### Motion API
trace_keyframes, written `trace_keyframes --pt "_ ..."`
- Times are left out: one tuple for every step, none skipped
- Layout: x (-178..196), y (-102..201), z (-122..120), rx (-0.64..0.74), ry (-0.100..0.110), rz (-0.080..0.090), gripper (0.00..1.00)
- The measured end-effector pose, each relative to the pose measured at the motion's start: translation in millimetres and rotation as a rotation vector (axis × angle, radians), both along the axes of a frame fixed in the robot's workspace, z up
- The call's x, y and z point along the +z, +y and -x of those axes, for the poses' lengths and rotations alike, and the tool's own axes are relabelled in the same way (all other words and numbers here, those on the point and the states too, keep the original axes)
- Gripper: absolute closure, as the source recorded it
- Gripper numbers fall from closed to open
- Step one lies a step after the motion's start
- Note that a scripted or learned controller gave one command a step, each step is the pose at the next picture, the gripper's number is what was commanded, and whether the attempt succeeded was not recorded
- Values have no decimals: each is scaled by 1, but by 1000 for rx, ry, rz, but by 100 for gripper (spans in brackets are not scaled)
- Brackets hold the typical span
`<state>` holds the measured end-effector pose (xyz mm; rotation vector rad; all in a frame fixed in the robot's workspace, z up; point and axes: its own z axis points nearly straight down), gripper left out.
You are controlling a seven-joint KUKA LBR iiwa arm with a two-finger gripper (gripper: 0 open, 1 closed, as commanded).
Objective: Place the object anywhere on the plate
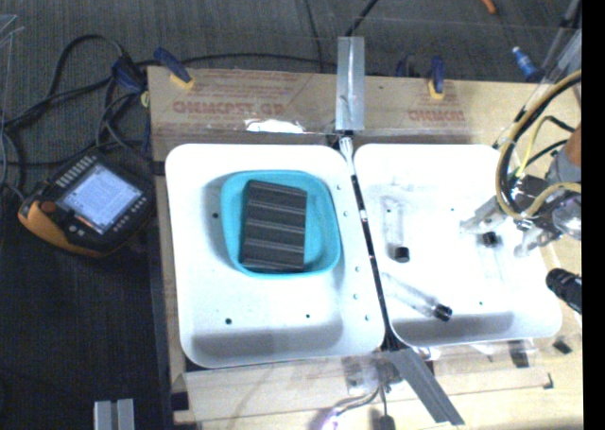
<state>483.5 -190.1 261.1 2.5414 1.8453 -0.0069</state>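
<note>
Now — dark ridged block (274,225) on blue plate (326,230) | gripper (506,230) well apart — grip state unclear

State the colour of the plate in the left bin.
Light blue: the rounded square plate under the dark ridged block, in the camera view.

Dark block (274,225) atop plate (326,239)

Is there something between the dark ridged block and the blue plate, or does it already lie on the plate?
Nothing visible stands between them. The dark ridged block already lies on the blue plate in the left bin. The gripper is apart from it, over the right bin, where small clear tubes lie.
</note>
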Motion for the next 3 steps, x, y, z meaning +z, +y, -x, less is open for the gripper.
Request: trace_keyframes --pt "-110 -1 1 -465 2 1 0" --pt "-130 95 1 -554 1 -1 0" --pt "-87 20 1 -557 1 1 0"
